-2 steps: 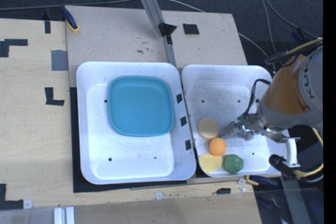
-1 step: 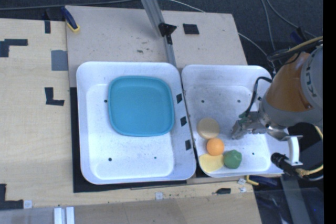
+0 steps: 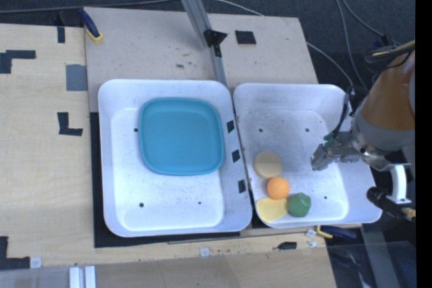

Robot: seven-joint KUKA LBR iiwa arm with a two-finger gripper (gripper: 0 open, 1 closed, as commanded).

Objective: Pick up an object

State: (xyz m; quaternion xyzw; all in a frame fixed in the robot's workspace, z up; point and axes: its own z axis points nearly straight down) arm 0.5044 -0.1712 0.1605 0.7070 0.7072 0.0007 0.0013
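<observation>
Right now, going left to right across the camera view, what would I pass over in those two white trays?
Blue plate → beige disc → orange ball → green ball → gripper.

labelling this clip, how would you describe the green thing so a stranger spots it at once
Look in the right bin, at the cluster of four small things in its near corner. The green one lies nearest the bin's front edge, touching the orange ball and next to the yellow piece. It is the only dark green, lumpy one there.
</observation>
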